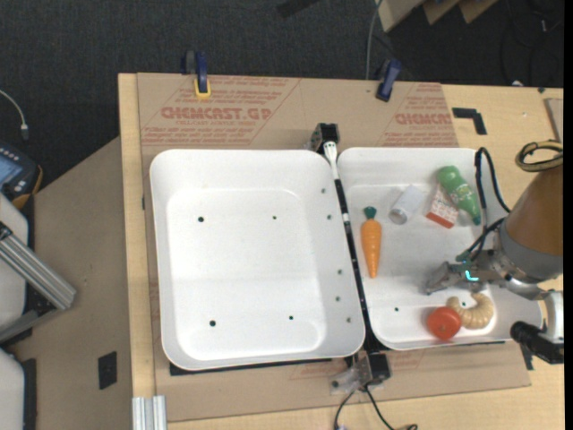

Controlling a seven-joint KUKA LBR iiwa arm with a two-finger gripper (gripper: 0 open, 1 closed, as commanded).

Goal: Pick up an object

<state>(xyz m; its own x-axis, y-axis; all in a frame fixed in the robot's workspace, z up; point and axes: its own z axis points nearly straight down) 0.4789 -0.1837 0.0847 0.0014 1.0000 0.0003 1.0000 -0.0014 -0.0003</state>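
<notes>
The right bin holds an orange carrot near its left wall. Towards the back lie a small white cylinder and a green bottle with a red and white label. A red tomato-like ball and a beige curved piece sit at the front right. My gripper is low over the bin floor, just above the red ball and right of the carrot. Its grey fingers point left and nothing shows between them.
The left bin lies beside the right one, with a black divider strip between them. Blue clamps hold the brown board at the back. Cables run along the arm at the right.
</notes>
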